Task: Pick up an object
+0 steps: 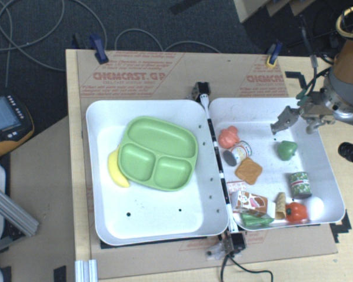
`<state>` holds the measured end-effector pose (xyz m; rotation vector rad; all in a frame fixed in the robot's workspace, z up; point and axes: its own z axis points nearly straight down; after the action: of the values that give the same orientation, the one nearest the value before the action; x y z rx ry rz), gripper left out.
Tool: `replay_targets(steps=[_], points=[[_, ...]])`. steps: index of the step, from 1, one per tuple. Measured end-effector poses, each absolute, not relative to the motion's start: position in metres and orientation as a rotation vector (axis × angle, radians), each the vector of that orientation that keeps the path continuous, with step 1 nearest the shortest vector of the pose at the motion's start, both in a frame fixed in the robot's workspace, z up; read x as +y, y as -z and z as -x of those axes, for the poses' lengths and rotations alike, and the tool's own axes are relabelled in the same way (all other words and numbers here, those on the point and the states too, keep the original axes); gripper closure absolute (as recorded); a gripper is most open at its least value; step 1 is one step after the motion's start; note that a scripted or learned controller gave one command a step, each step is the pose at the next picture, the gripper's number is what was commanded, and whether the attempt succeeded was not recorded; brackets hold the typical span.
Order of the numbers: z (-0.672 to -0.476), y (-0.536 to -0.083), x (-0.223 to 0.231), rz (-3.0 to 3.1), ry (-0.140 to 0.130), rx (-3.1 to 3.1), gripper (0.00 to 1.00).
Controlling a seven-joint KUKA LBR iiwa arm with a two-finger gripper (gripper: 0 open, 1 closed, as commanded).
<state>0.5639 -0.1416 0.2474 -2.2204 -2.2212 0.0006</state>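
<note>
While the grey arm reaches in from the right, its hand (295, 120) hangs over the top of the right bin (332, 184) with its 2 fingers spread wide and nothing between them. A green pepper (287, 150) lies just below the hand. Near it sit a small can (240, 153), a brown cookie (249, 171) and a red tomato (295, 212). A green divided plate (157, 153) and a banana (116, 169) lie in the left bin (159, 222).
</note>
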Motion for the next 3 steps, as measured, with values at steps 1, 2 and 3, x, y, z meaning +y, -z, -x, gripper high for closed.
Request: replay_targets(steps=[1,2,3], points=[[-0.570,-0.101,-0.182,2.222,0.001,-2.223,0.00],[-0.518,-0.085,-0.215,2.219,0.001,-2.219,0.00],[-0.519,-0.095,-0.215,2.222,0.002,-2.221,1.00]])
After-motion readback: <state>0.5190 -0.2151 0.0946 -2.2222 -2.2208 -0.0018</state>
